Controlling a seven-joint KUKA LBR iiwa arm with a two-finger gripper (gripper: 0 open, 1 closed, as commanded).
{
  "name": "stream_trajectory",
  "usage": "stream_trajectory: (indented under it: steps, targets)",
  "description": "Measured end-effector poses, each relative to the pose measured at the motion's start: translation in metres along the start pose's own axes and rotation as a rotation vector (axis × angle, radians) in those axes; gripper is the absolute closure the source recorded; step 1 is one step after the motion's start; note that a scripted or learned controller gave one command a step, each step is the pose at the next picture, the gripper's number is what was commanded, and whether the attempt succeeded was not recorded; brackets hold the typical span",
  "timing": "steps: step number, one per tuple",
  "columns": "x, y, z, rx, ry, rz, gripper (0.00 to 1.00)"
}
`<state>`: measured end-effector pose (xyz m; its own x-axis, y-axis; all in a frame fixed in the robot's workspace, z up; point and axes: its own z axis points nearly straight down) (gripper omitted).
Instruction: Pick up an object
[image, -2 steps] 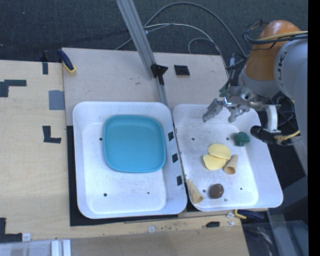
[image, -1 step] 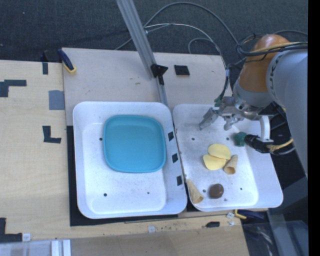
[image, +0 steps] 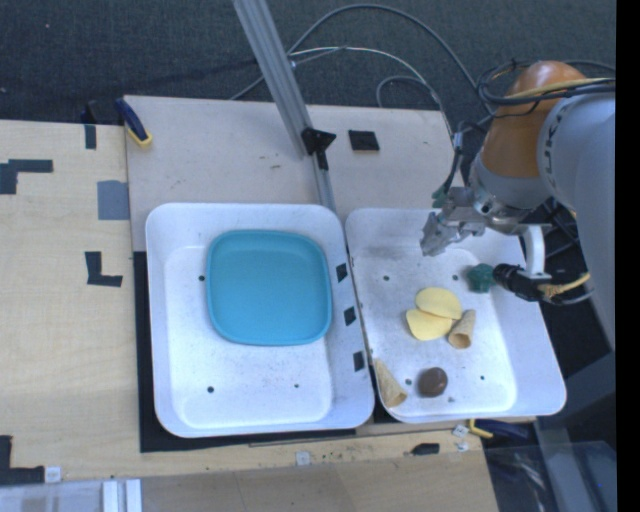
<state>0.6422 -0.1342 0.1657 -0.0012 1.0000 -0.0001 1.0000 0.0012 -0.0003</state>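
Two white bins sit on the desk. Jaws (image: 438, 238) hover over the right bin's (image: 530, 375) far end, state unclear. Yellow pieces (image: 434, 313) lie nearer, just right, apart from them.

Grey arm (image: 585, 160), orange band, black cables, metal claw (image: 436, 240).

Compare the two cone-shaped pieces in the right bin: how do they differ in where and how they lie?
The cone by the yellow pieces lies mid-bin, touching the yellow pieces; the cone at the bin's edge lies against the bin's left wall, near the brown ball. The first has its wide end toward the bin's front edge; the second has its wide end toward the front-right. Both are tan, lie on their sides, and sit apart from the gripper.
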Motion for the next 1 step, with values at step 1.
stream_trajectory:
  steps: [1]
  targets:
    - [-0.0017, 0.0008, -0.0418, -0.003, 0.0, 0.001, 1.0]
